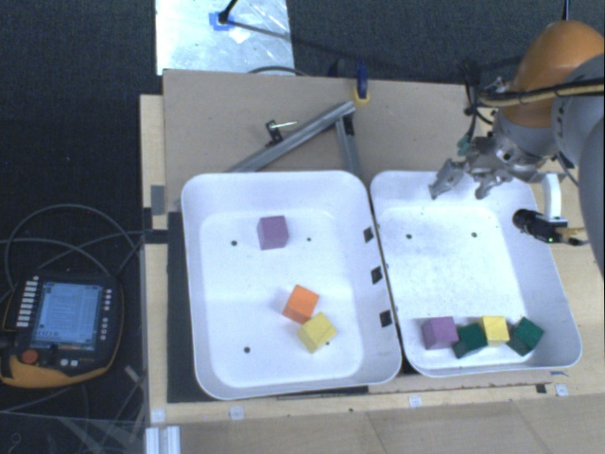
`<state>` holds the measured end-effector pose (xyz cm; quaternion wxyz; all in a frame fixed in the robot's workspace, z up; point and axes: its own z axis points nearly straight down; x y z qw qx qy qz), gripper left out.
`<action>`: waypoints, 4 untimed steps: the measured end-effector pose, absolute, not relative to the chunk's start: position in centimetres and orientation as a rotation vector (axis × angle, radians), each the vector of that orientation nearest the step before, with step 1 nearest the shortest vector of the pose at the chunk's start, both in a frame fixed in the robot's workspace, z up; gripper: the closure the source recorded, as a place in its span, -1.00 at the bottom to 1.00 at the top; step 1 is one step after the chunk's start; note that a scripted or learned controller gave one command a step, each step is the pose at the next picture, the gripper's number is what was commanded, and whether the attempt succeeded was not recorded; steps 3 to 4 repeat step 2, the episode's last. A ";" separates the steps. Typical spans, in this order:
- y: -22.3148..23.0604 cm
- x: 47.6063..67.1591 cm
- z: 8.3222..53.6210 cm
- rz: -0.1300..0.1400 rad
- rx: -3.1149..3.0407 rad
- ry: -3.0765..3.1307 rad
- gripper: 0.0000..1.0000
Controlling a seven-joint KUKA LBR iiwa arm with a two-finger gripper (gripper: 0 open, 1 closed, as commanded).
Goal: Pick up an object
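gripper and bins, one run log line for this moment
gripper: open, holding nothing | position: above right bin's far edge | left bin: three blocks | right bin: four blocks

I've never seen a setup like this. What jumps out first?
Probably the grey arm with its orange band coming in at upper right, its claw spread open over the right bin's far edge. Next, the colored blocks: purple, orange and yellow in the left bin.
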<state>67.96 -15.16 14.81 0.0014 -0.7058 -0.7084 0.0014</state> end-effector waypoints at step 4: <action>-15.2 68.2 11.2 -0.003 -2.215 -2.236 1.00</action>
